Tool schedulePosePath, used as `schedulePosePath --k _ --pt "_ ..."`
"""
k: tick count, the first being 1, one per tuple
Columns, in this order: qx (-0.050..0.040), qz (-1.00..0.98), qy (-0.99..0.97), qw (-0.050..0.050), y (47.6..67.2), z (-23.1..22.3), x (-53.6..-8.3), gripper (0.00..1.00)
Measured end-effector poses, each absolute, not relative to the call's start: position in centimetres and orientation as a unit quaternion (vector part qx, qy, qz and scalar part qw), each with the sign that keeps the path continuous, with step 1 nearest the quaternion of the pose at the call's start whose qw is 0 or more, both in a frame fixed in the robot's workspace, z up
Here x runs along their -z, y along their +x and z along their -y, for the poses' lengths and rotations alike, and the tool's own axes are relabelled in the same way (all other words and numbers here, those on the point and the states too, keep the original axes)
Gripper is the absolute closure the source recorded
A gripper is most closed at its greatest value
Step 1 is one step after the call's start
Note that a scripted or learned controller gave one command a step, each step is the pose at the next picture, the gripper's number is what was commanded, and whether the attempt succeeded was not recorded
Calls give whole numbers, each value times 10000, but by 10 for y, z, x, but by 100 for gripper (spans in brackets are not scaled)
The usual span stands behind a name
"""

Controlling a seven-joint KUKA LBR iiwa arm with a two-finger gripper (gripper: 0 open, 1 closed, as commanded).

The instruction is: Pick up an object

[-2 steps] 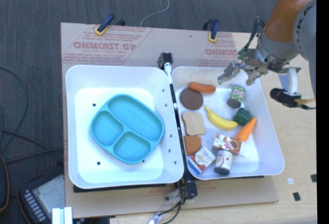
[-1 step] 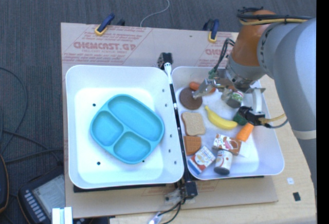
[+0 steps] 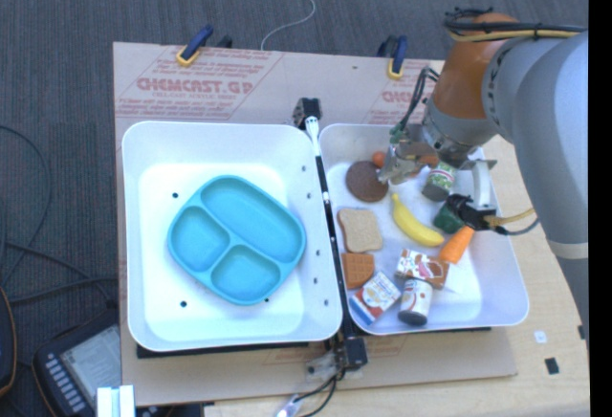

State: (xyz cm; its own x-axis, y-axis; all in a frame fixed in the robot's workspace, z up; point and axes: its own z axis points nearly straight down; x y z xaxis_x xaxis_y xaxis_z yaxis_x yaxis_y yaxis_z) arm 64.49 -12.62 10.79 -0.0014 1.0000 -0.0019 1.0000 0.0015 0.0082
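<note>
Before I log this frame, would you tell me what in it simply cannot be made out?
- Gripper: whether its fingers are open or shut; too small and dark in the camera view.
- Small orange item beside the brown cookie: the gripper covers most of it.
- Green-labelled can: partly behind the arm; label too small to read.
- Cartons in the right bin: print too small to read.

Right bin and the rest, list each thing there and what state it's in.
Gripper: low over the right bin, by the brown disc.
Brown disc: flat.
Banana: lying flat.
Bread slice: flat.
Carrot: lying loose.
Can: on its side.
Blue plate: upright in the left bin.
</note>
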Motion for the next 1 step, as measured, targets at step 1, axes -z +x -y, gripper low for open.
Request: schedulePosePath --k 1 --pt "-20 -7076 7066 34 645 126 -108 0"
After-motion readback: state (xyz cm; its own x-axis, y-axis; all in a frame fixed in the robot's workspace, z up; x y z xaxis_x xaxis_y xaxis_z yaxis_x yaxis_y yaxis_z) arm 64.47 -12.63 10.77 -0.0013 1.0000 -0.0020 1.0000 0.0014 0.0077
